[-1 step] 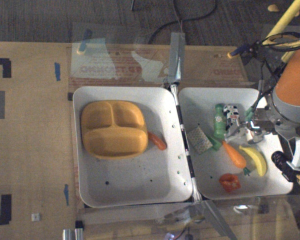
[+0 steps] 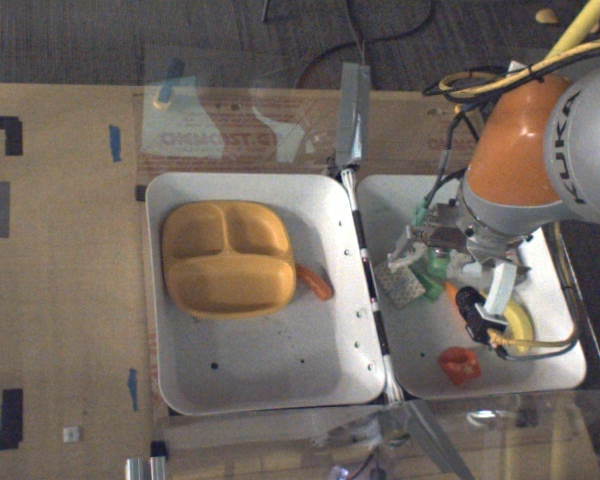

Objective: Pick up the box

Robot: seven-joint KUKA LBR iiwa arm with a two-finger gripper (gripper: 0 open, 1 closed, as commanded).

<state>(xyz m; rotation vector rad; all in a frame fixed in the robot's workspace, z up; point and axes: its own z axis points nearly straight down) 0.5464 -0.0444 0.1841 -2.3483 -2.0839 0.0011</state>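
Two white bins lie side by side, and over the right bin [image 2: 565,373] hangs the grey arm [image 2: 525,158], its gripper [image 2: 432,248] low and just beside the box [image 2: 402,284], a small speckled piece near this bin's left wall. Whether the gripper is open or closed I cannot tell, because the wrist covers it, and I see nothing held in it. The risk, I think, comes from the crowding: the green item [image 2: 437,268] lies right against the box and could be taken instead, or the box could be pushed toward the wall and slip out of a closing grip.
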